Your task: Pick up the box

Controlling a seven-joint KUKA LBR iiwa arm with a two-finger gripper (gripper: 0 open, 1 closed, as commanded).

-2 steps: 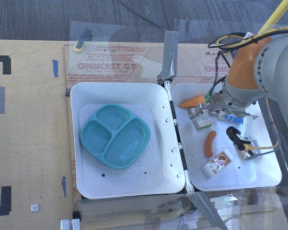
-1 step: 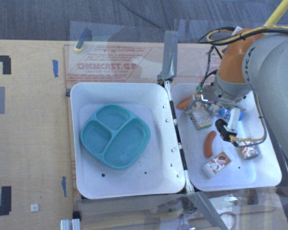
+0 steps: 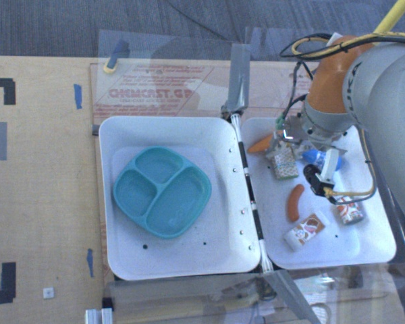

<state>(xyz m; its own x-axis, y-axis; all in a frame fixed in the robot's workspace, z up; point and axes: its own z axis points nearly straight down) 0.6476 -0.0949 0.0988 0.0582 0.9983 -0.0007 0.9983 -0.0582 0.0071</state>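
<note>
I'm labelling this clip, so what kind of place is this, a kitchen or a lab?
Most likely a robotics lab test bench, not a kitchen: two white bins sit side by side on a taped board, toy food like a sausage fills the right one, and a cabled robot arm reaches in.

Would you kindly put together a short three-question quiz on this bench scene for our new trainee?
1. True or false: the teal divided plate lies in the left bin.
2. Which lies nearest the right bin's front edge? A) carrot B) sausage C) white and brown box
3. Fill in: the gripper hangs over the ___ bin, above a small patterned box.

Key: 1 true; 2 C; 3 right.
</note>
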